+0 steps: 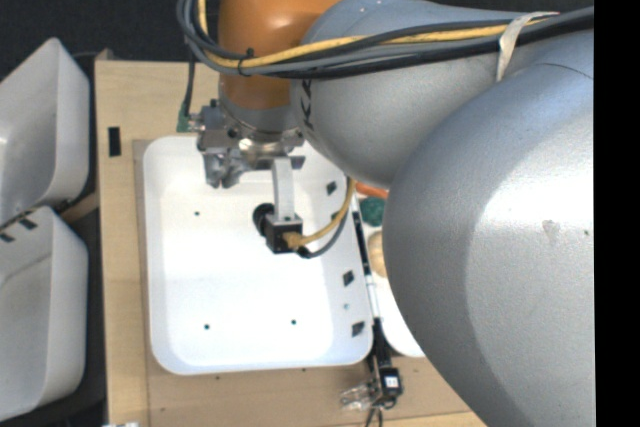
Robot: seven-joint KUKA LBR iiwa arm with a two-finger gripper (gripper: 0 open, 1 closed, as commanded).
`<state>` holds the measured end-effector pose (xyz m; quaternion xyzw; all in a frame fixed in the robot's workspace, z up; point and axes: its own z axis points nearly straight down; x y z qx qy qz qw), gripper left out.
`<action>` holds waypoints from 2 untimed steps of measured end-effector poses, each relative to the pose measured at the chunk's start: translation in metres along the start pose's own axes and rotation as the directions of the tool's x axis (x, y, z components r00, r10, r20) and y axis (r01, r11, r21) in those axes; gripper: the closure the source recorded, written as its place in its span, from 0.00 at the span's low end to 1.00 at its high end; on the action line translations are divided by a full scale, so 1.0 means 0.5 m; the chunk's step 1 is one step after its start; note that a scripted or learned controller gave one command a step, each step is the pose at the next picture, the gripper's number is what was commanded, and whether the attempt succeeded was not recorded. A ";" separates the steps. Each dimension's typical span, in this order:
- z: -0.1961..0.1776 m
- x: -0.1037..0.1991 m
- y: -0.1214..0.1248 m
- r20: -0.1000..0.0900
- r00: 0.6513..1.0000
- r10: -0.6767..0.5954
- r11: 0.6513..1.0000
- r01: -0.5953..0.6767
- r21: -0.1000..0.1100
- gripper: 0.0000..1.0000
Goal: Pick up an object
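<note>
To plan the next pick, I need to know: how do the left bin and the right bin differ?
The left bin is almost fully in view; the arm covers most of the right bin. The hand hangs over the left bin, not the right bin. The left bin shows white floor; the right bin shows a green thing and an orange thing at its edge. Both are white.

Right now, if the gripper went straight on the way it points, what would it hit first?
Probably the bare floor of the left bin. The gripper points down over that bin's far end, and I see no object beneath it. Its height above the floor is unclear from this slanted view.
</note>
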<state>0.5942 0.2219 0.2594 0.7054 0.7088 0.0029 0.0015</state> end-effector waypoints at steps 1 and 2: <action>0.016 -0.004 0.115 0.003 1.000 0.000 1.000 0.000 0.001 1.00; 0.251 -0.005 0.177 0.005 1.000 -0.001 1.000 0.001 0.008 1.00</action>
